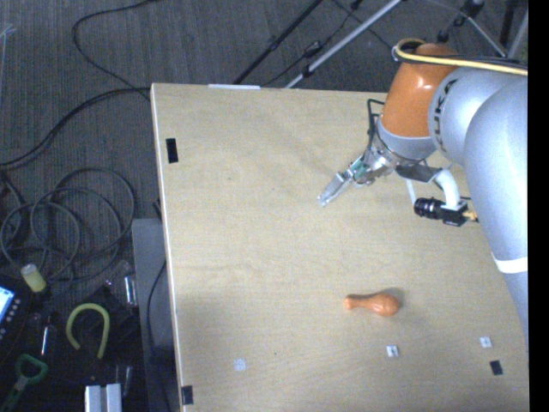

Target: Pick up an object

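My gripper (330,195) hangs over the bare middle of the wooden board (257,256), reaching in from the right below my orange band (413,101). Fingers look drawn close together, narrow, nothing between them; the tips are blurred so no finer detail.

The one object is an orange pear-shaped piece (374,303), lying on its side on the board, fat end right, thin neck pointing left. It sits well apart from my gripper, lower down toward the near edge and a bit to the right of the fingertips. Nothing lies between it and the gripper, just plain wood.

Around the orange piece: two small pale square markers, one (392,350) just below it, the other (485,342) further right, and a dark tag (496,367) near that. Another black tag (171,150) is far off by the board's left edge. Off the board to the left, on the floor: looped black cables (69,221), a green hook-shaped tool (86,324). Stand legs (360,24) cross the carpet beyond the far edge.
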